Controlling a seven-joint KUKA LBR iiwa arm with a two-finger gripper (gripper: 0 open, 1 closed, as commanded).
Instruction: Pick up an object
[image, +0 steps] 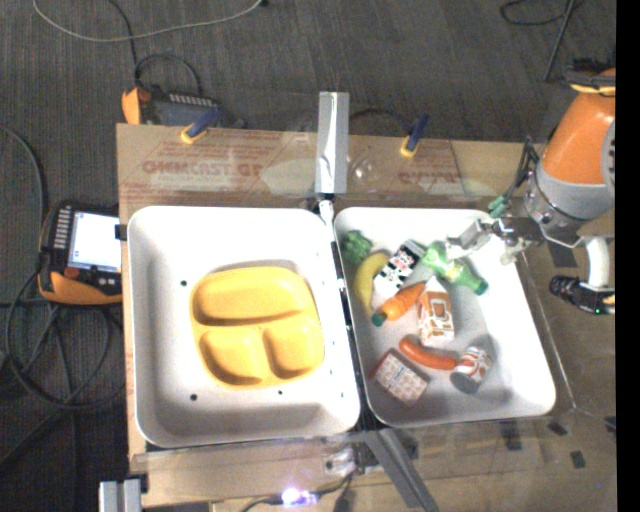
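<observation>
My gripper (492, 242) hangs over the back right corner of the right bin (530, 340), open, with nothing between its fingers. Just left of and below it lies a green bottle (457, 268). Further left in the same bin are a black-and-white carton (401, 262), a banana (369, 276) and a green leafy toy (355, 245). A carrot (401, 300), a small orange-and-white carton (435, 316), a red sausage (427, 355), a can (472, 366) and a flat box (398, 378) fill the middle and front.
The left bin (160, 300) holds a yellow divided tray (258, 325). A grey post (332, 145) stands behind the bins' shared wall. Two clamps grip the board at the back. A handheld pendant (85, 255) lies off the bench to the left.
</observation>
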